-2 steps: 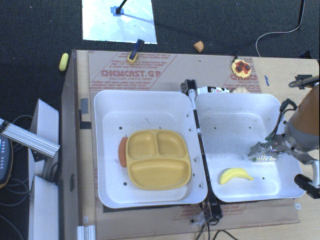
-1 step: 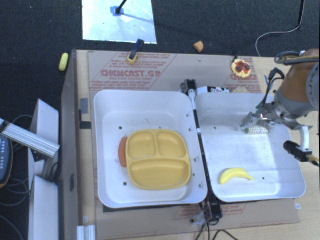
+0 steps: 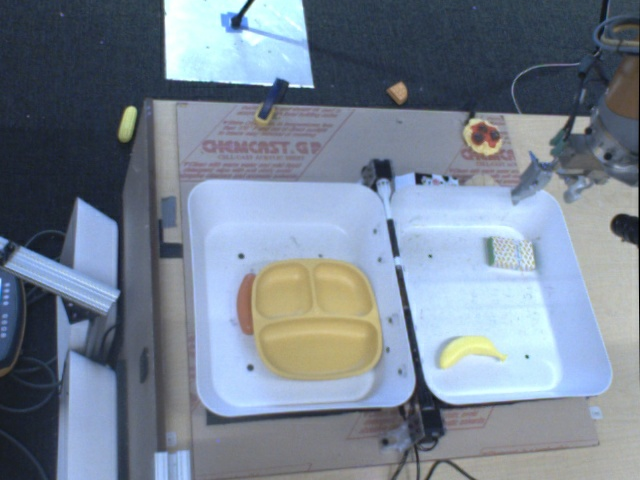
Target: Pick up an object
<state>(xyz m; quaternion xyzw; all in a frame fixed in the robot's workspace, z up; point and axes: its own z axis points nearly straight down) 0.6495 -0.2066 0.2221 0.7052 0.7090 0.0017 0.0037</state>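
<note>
In the left bin (image 3: pixel 215 268) a yellow divided tray (image 3: pixel 317 318) is seen, with an orange piece (image 3: pixel 244 303) tucked against its left edge. In the right bin (image 3: pixel 575 313) a banana (image 3: pixel 472 350) lies near the front and a patterned block (image 3: pixel 512 254) toward the back. The gripper (image 3: pixel 556 175) hangs over the far right rim, jaws apart, nothing between them. A descent from here would likely strike the rim or close on nothing.

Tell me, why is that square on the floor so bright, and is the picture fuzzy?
In the camera view, the shiny sheet on the dark floor catches glare; the two white bins look bright and washed out; the banana casts only a faint shadow; the gripper near the right edge looks soft and blurry.
</note>
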